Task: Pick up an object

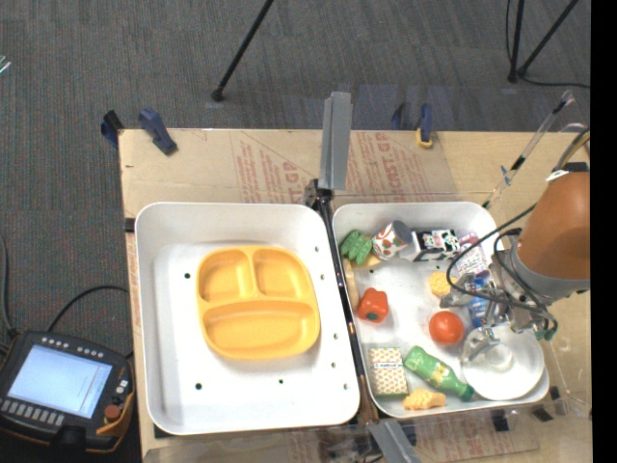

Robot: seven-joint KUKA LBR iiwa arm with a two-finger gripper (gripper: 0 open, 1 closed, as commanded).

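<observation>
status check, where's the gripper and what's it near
Gripper low in right bin, over a clear dish; fingers unclear. Nothing seen held. Tomato just left of it, green bottle nearby. Yellow tray in left bin.

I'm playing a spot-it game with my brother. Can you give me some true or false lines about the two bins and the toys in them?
1. The yellow tray lies in the left bin. True.
2. The tomato sits in the left bin. False: it is in the right bin, beside the claw.
3. The green bottle stands upright. False: it lies on its side near the front of the right bin.
4. The red pepper is in the right bin. True.
5. The arm's claw hangs over the left bin. False: it is over the right bin.
</observation>
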